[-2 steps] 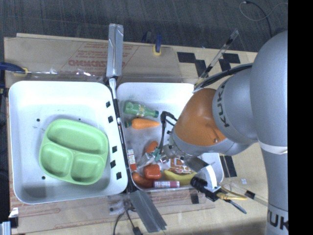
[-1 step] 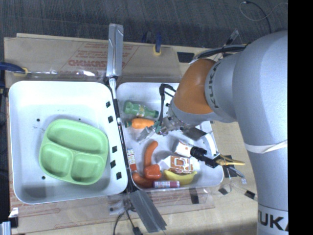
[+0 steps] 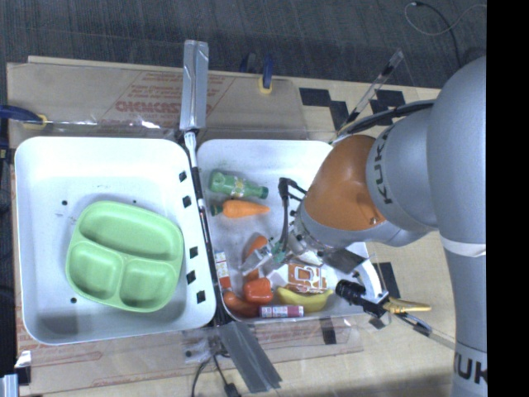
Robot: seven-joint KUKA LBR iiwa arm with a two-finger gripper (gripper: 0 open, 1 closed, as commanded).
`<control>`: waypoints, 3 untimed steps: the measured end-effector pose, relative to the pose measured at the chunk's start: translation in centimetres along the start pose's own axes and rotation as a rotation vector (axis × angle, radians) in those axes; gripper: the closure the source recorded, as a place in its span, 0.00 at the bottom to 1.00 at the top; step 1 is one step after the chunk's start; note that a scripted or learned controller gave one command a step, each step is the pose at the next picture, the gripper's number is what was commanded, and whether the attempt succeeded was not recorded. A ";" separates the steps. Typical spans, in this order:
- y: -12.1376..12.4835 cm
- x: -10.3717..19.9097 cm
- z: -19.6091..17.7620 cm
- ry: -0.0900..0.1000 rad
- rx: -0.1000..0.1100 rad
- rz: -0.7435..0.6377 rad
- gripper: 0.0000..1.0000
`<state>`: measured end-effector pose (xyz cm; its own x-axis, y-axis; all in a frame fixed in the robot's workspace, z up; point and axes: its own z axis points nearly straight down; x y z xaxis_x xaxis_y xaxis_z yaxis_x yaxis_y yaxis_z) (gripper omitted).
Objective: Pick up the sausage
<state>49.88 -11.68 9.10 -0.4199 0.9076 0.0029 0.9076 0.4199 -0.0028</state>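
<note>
Reaching in from the right of the frame, the grey arm (image 3: pixel 413 172) hangs its gripper (image 3: pixel 266 259) low over the clutter in the right-hand bin (image 3: pixel 273 145), just above centre of the pile. Whether the gripper is spread or closed cannot be told from this angle, and nothing can be seen in its hold.

The sausage (image 3: pixel 236 303), as best one can judge, is the dark reddish-brown piece lying along the lower left corner of that bin, tucked against the wall and touching a red toy (image 3: pixel 258 289). A banana (image 3: pixel 302 298) lies just to the right, with a carrot (image 3: pixel 245 209) and a green bottle (image 3: pixel 238 186) further up. The left-hand bin (image 3: pixel 50 151) carries a green divided tray (image 3: pixel 124 255).

The pick appears not yet made. Doing it well likely means shifting the gripper toward the lower left of the frame, lining it across the sausage's short width and coming down clear of the bin wall. Crowding is the hazard: the red toy could be caught instead, or the sausage could roll tighter into the corner
</note>
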 end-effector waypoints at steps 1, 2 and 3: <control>5.4 -3.8 -0.1 -0.003 -0.002 -0.051 0.00; 2.3 -0.7 0.0 0.000 0.001 -0.181 0.00; 2.4 -0.7 -1.0 -0.001 -0.001 -0.185 1.00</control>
<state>52.38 -11.33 10.08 -0.5796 0.8149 0.0022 0.8149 0.5796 -0.0018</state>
